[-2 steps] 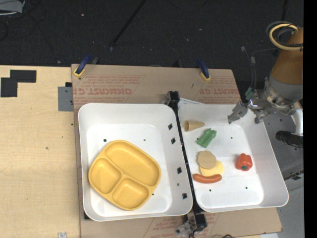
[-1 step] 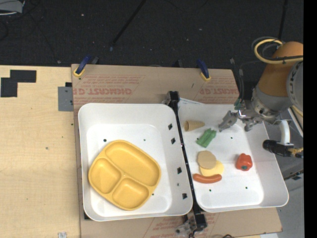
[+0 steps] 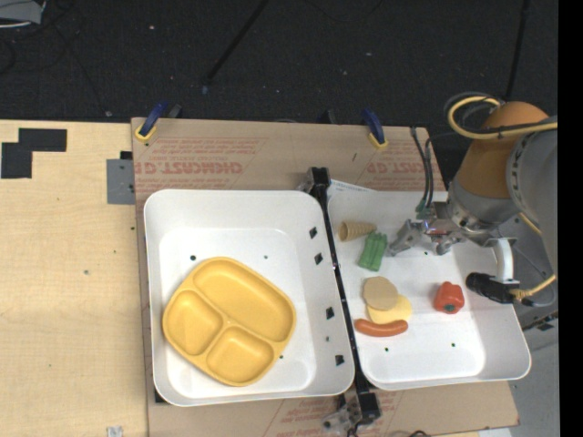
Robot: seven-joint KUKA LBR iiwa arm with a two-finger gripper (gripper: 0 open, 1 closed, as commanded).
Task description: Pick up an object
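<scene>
Reaching for the green block point(image 3: 372, 251), you find it just left of your hand point(image 3: 421, 240); I cannot tell how the hand is set.

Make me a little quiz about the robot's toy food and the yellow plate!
1. True or false: the yellow plate lies in the left bin.
2. Which sits closest to the gripper? A) green block B) red pepper C) sausage
3. Fill in: the ice cream cone lies in the ____ bin.

Key: 1 true; 2 A; 3 right.
</scene>
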